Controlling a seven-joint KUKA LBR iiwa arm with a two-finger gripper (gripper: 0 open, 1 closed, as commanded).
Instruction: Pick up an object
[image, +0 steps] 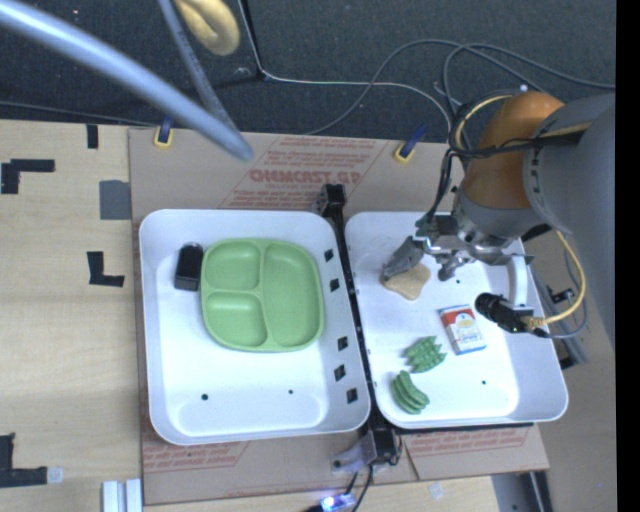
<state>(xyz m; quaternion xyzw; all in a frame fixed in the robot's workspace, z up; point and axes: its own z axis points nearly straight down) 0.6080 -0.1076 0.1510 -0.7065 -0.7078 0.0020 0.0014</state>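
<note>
End effector (425, 262) low beside tan lump (407, 284)

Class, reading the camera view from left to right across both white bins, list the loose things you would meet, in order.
Black block → green divided plate → tan lump under the gripper → small red-and-white packet. The two green pea pods overlap the lump in left-right position, so they are left out.
</note>
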